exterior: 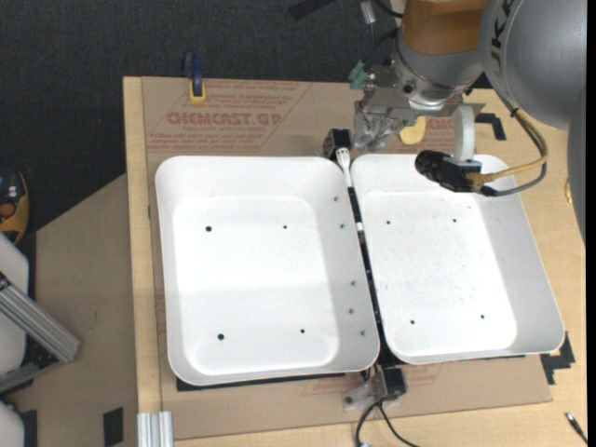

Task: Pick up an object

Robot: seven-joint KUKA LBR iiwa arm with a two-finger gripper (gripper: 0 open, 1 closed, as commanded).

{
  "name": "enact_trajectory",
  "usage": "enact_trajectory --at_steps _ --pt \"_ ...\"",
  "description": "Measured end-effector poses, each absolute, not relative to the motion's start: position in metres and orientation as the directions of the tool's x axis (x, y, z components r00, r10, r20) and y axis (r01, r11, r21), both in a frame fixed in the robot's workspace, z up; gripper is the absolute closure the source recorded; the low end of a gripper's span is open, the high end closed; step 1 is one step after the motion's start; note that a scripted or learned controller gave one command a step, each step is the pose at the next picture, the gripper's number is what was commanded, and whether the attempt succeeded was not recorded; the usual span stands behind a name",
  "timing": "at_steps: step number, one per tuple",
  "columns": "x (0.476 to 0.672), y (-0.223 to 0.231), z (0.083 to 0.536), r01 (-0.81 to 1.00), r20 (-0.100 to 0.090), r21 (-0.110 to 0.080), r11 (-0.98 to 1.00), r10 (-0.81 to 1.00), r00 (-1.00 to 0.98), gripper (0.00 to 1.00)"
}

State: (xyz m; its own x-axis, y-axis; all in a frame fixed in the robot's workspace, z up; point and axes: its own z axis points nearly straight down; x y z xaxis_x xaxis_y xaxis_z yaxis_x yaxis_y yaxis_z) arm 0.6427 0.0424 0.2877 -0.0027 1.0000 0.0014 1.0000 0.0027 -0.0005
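Object, small and pale yellow (411,130), sits at the far end of the bench, just beyond the far rim of the right bin (521,277) and directly under the robot's wrist. The gripper (416,136) hangs right around it. I cannot tell whether the gripper is open or closed, or whether it actually has the yellow piece, because the wrist's metal parts crowd that spot.

A black unit (445,169) with a tan cable juts out just beside the gripper, over the far edge of the right bin. The grey arm (545,40) comes in from the upper right, with its orange band (445,12) above the wrist.

The left bin (177,277) touches the right bin along a dark seam down the middle. Each white bin floor shows four small dark dots. A black clip (336,142) stands at the far end of that seam.

Both bins rest on a brown board (242,110) printed with red lettering. A blue and yellow clamp (196,74) grips the board's far edge, well apart from the arm.
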Motion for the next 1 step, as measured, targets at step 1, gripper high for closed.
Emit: enact_trajectory --at_steps 1 --pt "0.6385 -0.0098 0.3302 1.000 -0.002 0.007 -0.004 1.000 0.004 1.00"
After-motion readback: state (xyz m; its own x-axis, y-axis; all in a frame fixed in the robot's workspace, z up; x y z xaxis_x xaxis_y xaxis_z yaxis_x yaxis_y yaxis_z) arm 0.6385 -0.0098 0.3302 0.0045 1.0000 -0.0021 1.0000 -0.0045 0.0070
